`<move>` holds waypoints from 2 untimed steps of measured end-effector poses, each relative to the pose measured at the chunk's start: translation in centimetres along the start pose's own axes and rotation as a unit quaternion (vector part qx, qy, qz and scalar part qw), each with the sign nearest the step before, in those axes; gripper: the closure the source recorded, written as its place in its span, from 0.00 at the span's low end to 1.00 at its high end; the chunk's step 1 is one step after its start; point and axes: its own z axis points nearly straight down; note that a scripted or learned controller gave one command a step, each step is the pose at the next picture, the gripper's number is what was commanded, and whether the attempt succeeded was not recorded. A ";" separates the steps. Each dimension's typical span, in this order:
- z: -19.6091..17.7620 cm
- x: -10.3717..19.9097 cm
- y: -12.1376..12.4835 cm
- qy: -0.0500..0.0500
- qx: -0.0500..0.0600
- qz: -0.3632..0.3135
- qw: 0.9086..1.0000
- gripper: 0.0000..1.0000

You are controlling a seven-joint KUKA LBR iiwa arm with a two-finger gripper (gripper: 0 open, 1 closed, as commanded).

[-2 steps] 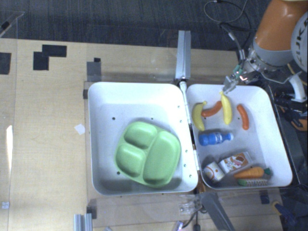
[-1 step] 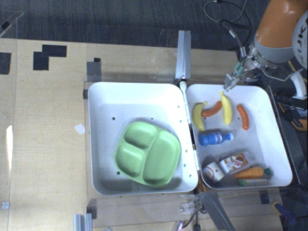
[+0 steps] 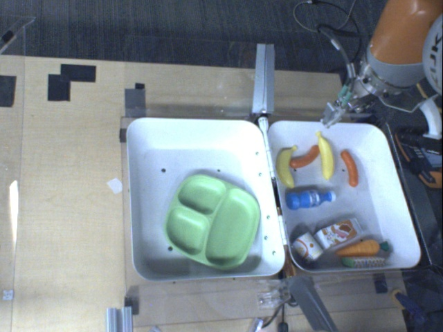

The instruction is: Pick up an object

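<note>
The right bin (image 3: 398, 185) holds several small objects. A yellow banana (image 3: 285, 167) lies by the bin's left wall, with an orange sausage (image 3: 304, 159) across it. A second banana (image 3: 324, 155) and a second sausage (image 3: 349, 167) lie further right. Below them are a blue bottle (image 3: 309, 198), a brown and white carton (image 3: 338, 233), a small can (image 3: 304, 245) and a carrot (image 3: 360, 247). My gripper (image 3: 331, 115) hangs over the far left corner of the right bin, just above the upper banana. Nothing hangs from it.
The left bin (image 3: 149, 185) holds a green divided plate (image 3: 212, 220). A metal post (image 3: 263, 81) stands behind the gap between the bins. Cables (image 3: 332, 19) loop behind the arm at the back right.
</note>
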 end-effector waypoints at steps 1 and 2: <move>-0.8 0.0 0.3 -0.001 -0.001 -0.003 1.000 1.00; -1.7 -0.1 0.5 -0.003 -0.002 -0.006 1.000 1.00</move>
